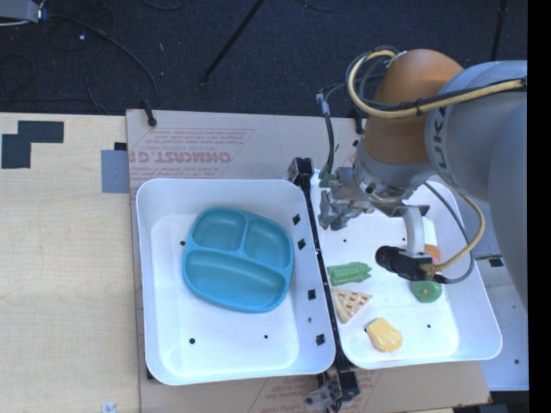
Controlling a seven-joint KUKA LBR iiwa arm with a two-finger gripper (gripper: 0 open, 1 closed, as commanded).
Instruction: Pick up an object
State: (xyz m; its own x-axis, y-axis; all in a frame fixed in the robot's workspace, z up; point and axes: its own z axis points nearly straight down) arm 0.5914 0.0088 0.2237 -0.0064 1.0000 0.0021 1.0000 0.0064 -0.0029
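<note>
My gripper (335, 212) hangs over the far left part of the right bin (479, 338), close to the divider between the two bins. A green pod-shaped toy (349, 273) lies a little nearer the camera than the gripper. Beside it sits a tan waffle-patterned wedge (351, 303), and a yellow piece (384, 335) rests near the front rim. A round green piece (425, 291) and a small orange piece (431, 252) lie to the right, partly hidden by the wrist. I see nothing held under the gripper.
The left bin (164, 342) holds a blue divided plate (238, 258). The grey arm with its orange band (413, 101) covers the far right of the right bin. Cardboard (194, 153) lies under both bins.
</note>
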